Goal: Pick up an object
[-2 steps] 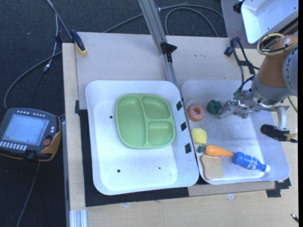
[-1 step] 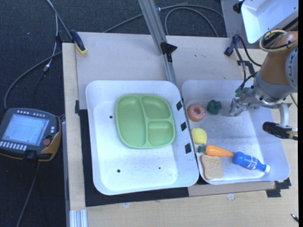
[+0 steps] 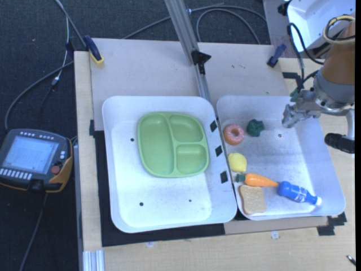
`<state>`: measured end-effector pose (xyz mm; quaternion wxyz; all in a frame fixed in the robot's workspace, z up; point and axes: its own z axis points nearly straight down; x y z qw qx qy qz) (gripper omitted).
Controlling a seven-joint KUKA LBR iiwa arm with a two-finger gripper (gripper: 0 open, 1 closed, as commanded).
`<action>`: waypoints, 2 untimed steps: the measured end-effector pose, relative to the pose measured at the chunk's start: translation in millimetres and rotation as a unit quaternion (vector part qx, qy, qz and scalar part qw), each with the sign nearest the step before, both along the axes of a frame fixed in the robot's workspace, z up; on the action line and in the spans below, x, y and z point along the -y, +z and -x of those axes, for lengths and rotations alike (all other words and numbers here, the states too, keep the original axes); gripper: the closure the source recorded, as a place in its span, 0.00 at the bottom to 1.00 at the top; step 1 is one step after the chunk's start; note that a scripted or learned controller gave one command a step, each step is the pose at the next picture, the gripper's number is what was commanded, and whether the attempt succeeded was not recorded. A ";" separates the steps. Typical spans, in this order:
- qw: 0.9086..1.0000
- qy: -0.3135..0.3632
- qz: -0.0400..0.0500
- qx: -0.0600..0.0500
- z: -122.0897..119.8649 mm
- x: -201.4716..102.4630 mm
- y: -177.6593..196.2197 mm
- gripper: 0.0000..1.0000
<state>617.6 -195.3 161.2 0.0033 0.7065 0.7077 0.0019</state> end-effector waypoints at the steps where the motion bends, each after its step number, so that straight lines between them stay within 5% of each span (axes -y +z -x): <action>1: 1.000 0.000 0.000 0.000 -1.7 0.0 46.7 1.00; 2: 1.000 0.002 -0.003 -0.005 10.0 -61.2 44.3 1.00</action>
